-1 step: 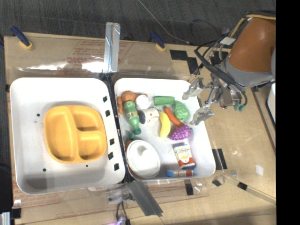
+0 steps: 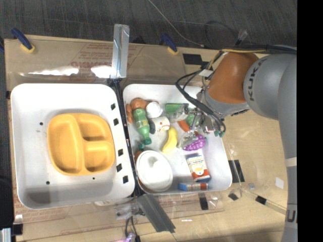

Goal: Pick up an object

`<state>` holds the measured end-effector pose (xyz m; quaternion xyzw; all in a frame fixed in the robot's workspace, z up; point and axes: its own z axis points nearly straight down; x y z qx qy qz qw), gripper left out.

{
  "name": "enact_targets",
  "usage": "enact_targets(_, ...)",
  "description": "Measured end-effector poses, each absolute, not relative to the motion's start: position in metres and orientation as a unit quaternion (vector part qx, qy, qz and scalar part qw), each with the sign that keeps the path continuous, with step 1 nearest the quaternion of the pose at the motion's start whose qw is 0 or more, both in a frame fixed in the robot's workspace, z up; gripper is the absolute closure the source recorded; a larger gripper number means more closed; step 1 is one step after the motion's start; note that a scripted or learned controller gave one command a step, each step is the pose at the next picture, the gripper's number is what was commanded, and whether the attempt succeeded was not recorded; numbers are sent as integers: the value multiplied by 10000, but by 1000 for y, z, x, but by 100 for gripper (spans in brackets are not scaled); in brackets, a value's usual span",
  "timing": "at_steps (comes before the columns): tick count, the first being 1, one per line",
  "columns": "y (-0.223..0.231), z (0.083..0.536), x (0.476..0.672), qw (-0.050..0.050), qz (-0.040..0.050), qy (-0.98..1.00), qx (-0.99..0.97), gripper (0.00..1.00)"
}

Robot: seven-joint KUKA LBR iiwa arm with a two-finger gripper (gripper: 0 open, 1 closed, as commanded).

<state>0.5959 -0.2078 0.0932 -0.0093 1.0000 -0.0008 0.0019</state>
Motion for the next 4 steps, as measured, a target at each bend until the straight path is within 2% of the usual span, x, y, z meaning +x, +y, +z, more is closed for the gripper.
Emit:
enact_targets(1,-171,92,580,5,1,9990,-456,0)
enact_targets(2,-130,101,570,179,-157,9981,-562,0)
enact_targets(3,-139,103,558,248,-137,9983,501,0)
enact_targets(4,-173,121,545,73,-35,9947,1028,0)
